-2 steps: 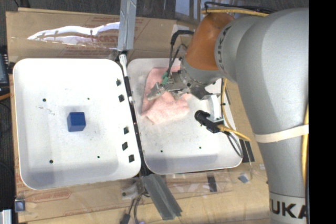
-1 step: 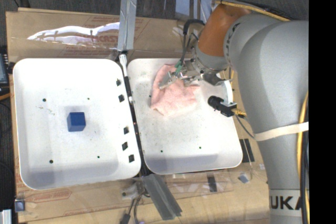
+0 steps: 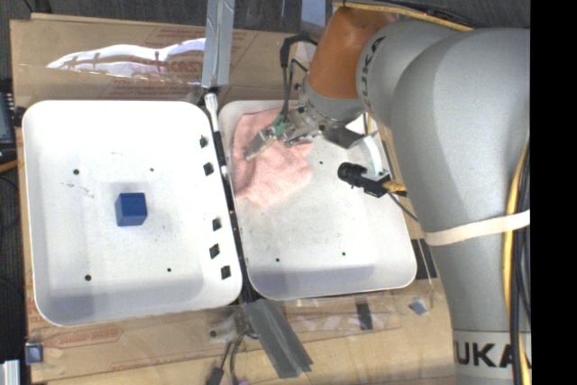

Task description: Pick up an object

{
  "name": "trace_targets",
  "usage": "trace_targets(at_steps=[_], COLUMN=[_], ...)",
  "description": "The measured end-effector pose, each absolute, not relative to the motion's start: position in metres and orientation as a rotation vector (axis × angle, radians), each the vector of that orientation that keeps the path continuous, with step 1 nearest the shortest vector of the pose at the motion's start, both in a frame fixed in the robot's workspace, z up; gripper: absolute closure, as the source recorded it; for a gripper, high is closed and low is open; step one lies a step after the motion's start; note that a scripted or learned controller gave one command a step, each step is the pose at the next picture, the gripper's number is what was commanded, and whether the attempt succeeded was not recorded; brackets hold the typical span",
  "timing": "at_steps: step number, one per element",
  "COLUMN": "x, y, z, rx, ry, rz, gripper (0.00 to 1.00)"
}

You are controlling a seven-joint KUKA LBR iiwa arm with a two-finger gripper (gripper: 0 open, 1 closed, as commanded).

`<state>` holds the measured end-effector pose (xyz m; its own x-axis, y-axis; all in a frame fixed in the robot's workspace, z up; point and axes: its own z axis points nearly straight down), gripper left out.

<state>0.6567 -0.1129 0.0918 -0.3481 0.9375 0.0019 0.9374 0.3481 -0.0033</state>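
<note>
Two white bins (image 3: 54, 194) sit abreast: a blue cube (image 3: 132, 207) left, the gripper (image 3: 270, 138) over a pink cloth (image 3: 270, 171) right, grip state unclear.

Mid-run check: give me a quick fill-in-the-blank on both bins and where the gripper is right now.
1. The blue cube lies in the ____ bin of the camera view.
2. The gripper is over the pink ____ in the right bin.
3. The band above the arm's wrist is coloured ____.
4. The number of bins on the bench is ____.

Missing words: left; cloth; orange; two
</note>
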Motion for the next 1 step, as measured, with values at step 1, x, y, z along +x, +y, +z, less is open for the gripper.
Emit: trace_targets(at_steps=[1], x=[0.6567], y=[-0.1132], z=[0.0918], rx=[-1.792], ry=[-2.576], rz=[0.003], gripper=[0.0])
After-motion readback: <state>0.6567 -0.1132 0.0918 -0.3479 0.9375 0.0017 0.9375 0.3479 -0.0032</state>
